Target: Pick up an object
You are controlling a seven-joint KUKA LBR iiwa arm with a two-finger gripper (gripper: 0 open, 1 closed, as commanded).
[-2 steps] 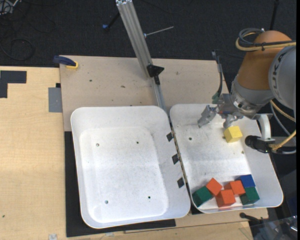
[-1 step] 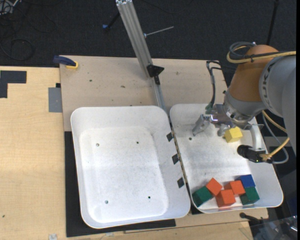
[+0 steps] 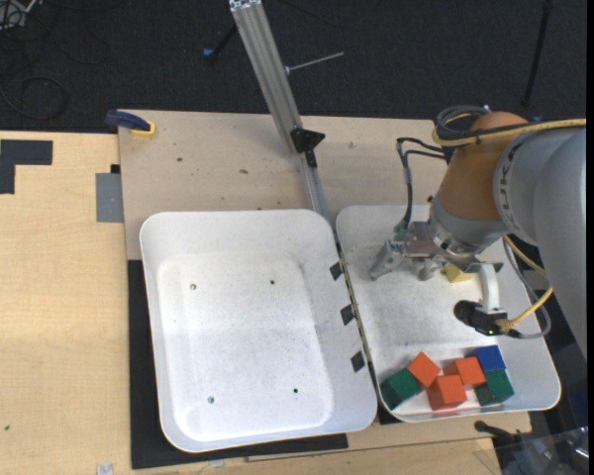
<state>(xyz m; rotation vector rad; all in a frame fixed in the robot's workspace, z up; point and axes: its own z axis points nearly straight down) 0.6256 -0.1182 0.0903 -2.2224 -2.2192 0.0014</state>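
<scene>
The gripper point(image 3: 406, 265) hangs low over the upper part of the right bin point(image 3: 396, 315). Its two fingers stand spread and open, and nothing shows between them. A small yellow block point(image 3: 459, 275) lies just to its right, partly hidden under the wrist. At the bin's front right corner sits a cluster of blocks: three orange ones point(image 3: 424, 369) point(image 3: 447, 392) point(image 3: 469, 371), a green one point(image 3: 403, 387), a blue one point(image 3: 491, 357) and a dark green one point(image 3: 495, 389). The gripper is well behind this cluster.
The left bin point(image 3: 243, 325) lies beside the right one, with black clips point(image 3: 346, 313) along the shared edge. A slanted aluminium bar point(image 3: 277, 77) rises behind the bins. Cables point(image 3: 520, 315) loop off the wrist over the right bin's right side.
</scene>
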